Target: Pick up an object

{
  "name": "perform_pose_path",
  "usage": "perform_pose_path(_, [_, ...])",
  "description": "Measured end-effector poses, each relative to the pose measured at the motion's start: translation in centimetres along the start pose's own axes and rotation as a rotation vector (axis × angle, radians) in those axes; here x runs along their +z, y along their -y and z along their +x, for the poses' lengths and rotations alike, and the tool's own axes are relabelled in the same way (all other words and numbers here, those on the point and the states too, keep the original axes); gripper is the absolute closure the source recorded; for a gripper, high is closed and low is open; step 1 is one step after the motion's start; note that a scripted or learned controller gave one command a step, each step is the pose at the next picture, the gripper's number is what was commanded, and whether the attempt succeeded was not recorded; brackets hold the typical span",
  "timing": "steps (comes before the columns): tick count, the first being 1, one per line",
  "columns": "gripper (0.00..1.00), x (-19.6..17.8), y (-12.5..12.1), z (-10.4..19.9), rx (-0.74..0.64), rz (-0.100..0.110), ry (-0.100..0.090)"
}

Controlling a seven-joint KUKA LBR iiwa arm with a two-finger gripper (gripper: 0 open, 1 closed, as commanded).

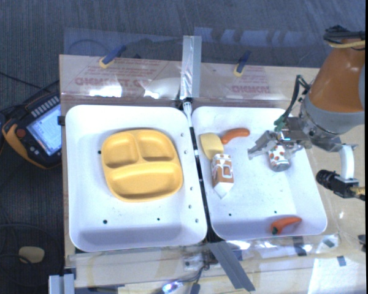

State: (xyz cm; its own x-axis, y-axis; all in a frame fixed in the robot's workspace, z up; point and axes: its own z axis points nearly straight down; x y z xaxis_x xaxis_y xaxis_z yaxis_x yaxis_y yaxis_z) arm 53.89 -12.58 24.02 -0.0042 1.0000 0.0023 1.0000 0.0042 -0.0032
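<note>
My gripper [276,148] hangs over the upper right part of the right bin [306,225]. It is open, with one grey finger [257,147] splayed out to the left. A small red and white can [279,158] sits right below it, between the fingers, resting on the bin floor. Further left in the same bin lie an orange sausage-shaped piece [235,135], a yellow block [211,145] and a white and orange carton [222,171]. An orange carrot [286,225] lies near the bin's front right corner.
The left bin [86,213] holds a yellow divided plate [142,164]. The arm's orange band [337,84] rises at the right edge. A teach pendant [34,133] lies on the floor to the left of the bench.
</note>
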Motion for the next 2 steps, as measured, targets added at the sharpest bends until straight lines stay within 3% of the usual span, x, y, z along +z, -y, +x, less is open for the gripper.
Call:
perform_pose_path(1, [0.00,3.6,1.6,-0.3,-0.122,-0.001,0.002])
perform_pose_path(2, [0.00,11.8,-4.6,1.0,-0.458,-0.023,0.010])
